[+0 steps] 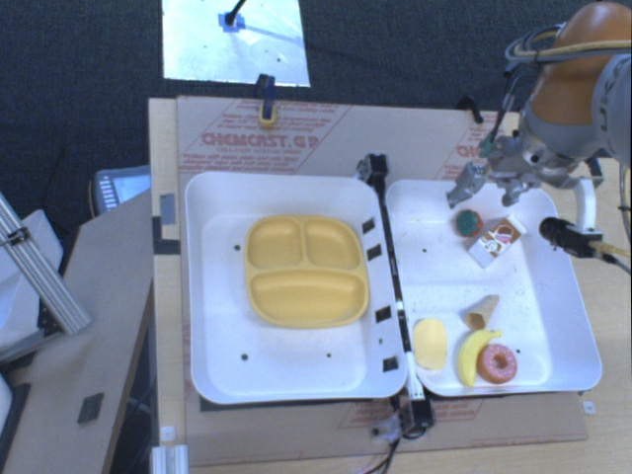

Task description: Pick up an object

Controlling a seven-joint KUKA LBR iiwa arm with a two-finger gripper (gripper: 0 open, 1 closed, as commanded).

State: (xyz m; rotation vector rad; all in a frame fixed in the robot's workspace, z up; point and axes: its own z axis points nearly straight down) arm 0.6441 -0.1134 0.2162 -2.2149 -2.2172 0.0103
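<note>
pincer (pixel 489 188) spread wide near the bin's far edge
nothing in it; green ball (pixel 468 223) sits just below, bare floor to the left.

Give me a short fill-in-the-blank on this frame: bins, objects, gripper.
1. The yellow divided tray lies in the ____ bin.
2. The doughnut touches the ____.
3. The gripper hangs with open fingers over the ____ bin's far end, above the small green object.

Missing words: left; banana; right
</note>
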